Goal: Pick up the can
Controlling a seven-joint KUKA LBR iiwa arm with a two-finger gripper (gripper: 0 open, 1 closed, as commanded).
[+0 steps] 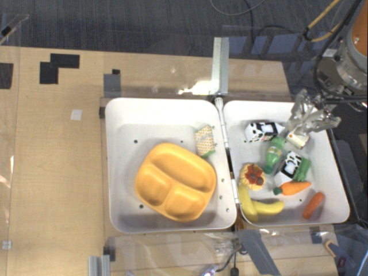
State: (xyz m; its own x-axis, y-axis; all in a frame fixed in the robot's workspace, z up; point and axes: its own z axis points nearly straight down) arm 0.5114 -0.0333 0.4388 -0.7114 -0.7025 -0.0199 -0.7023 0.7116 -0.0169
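Camera view: in the left bin (115, 171) lies a big yellow divided tray (174, 180), a small patterned packet (204, 140) beside it. My right bin (339, 203) is crowded: banana (259, 204), carrot (294, 188), a cow-print toy (261, 131), a green bottle (273, 152). The can (294, 166), black-and-white with green, leans between bottle and carrot. My arm enters from the upper right; my claw (305, 128) hovers over the bin's far edge. How wide it stands, I cannot tell.

Tray (175, 181) in left bin (118, 154)
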